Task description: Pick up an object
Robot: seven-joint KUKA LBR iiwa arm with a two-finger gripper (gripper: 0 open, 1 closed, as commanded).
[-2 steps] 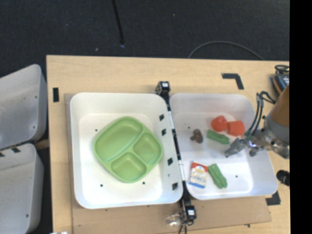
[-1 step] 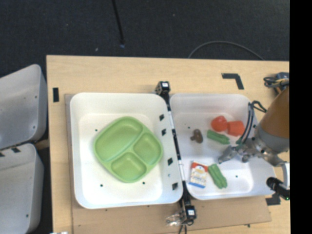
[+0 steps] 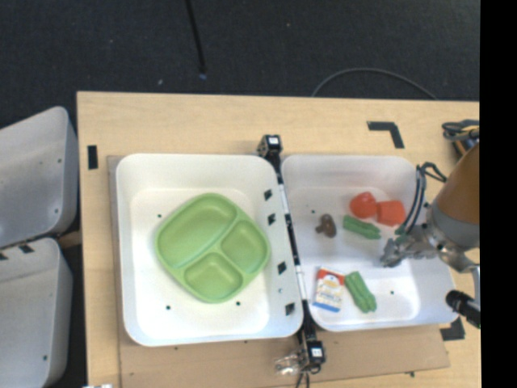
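The gripper (image 3: 393, 253) hangs low in the right white bin (image 3: 339, 168), near a long green pod-shaped toy (image 3: 361, 228) whose long axis runs left-right, tilted slightly down to the right; whether its jaws are open or closed on anything cannot be told. Just above the pod are two red blocks (image 3: 377, 208), left of it a small brown lump (image 3: 326, 225), and toward the front a second green pod (image 3: 360, 291) lying diagonally beside a small white-and-red packet (image 3: 328, 290) with unreadable print. The left white bin (image 3: 145, 314) holds a light green divided plastic plate (image 3: 212, 247).

On the worktop (image 3: 202, 120), two bins sit side by side. The left bin (image 3: 137, 314) holds a divided plate (image 3: 212, 247) at its centre; the right bin (image 3: 404, 309) holds several small items.
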